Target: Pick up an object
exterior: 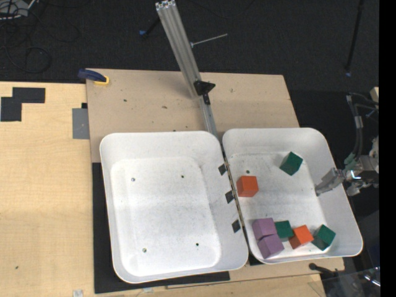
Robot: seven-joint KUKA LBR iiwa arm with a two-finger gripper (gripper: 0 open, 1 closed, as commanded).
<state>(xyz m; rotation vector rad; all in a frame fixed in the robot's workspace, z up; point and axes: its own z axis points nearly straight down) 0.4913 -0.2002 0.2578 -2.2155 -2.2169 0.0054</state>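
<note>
Seven blocks lie in the right bin (pixel 309 136), none of them lifted. The gripper (pixel 328 181) hangs at that bin's right rim, and whether it is spread or pressed together I cannot tell. Closest to it, up and to the left, sits a lone green block (pixel 291 163); farther left is an orange block (pixel 247 185), also on its own. Below it, a purple block (pixel 264 228) and its neighbours crowd the near corner, probably harder to grip. The left bin (pixel 117 150) likely serves for drop-off.
</note>
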